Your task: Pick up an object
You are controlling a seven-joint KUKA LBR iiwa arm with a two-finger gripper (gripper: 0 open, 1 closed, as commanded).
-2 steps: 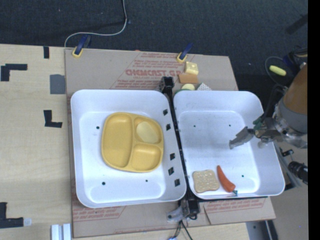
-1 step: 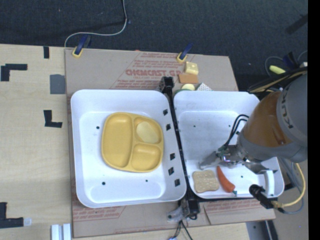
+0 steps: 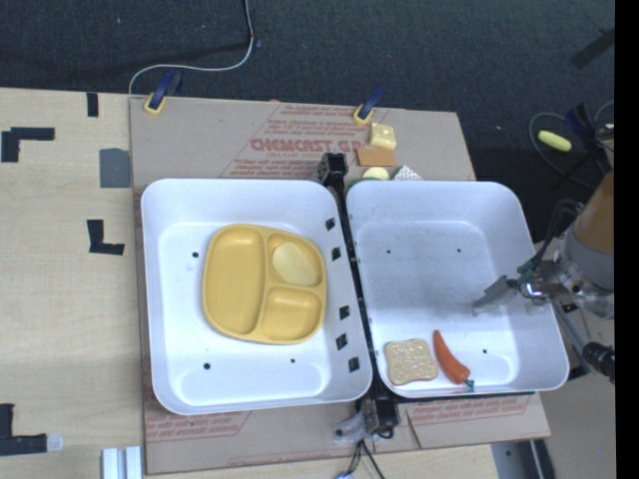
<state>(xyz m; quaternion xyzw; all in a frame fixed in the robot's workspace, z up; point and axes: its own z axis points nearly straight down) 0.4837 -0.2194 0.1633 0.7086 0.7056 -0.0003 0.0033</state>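
Cracker (image 3: 410, 361) and carrot (image 3: 450, 357) lower right in right bin (image 3: 429, 213); hand (image 3: 499, 292) above them, can't tell its state.

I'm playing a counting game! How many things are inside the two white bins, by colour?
Yellow: 1, the divided plate
Tan: 1, the toast slice
Orange-red: 1, the carrot
Total: 3
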